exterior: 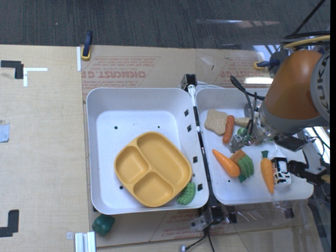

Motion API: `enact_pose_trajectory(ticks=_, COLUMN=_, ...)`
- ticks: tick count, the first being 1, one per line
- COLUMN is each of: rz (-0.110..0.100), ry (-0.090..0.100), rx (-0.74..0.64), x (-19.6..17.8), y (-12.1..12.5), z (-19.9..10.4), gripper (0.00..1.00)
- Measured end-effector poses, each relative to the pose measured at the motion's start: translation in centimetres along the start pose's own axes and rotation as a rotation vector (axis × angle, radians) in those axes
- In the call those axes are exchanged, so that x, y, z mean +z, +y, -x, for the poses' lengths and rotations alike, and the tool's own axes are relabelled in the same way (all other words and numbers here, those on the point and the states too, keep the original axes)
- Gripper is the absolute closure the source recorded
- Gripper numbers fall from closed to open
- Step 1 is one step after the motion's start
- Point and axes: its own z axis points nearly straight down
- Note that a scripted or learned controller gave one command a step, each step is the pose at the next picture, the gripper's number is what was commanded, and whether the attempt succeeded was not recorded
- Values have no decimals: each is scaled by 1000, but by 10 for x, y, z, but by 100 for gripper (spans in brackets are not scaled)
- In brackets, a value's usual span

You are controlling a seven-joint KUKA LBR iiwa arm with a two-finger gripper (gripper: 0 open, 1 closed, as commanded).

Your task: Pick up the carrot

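You look down on a pale wooden worktop (42,156) with a sheet of brown cardboard (136,70) laid across it, printed lettering upside down. Beyond its far edge runs dark grey carpet floor (157,14). Black corner marks (13,67) sit on the wood at left. A blue clamp (86,43) grips the cardboard's far corner.

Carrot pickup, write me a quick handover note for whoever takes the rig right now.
Gripper: low in the right bin, above the carrots; fingers too small to read, nothing seen held.
Carrots: two in the right bin. One carrot lies left of centre, its green top toward the gripper. The other carrot lies further right by a black-and-white toy.
Left bin: yellow plate.
Done: no carrot lifted.
Left: grasp one carrot and lift it.
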Motion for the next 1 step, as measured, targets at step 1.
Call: enact_pose_trajectory(ticks=1, rz=0, ry=0, rx=1, x=0, y=0, z=0, gripper=0)
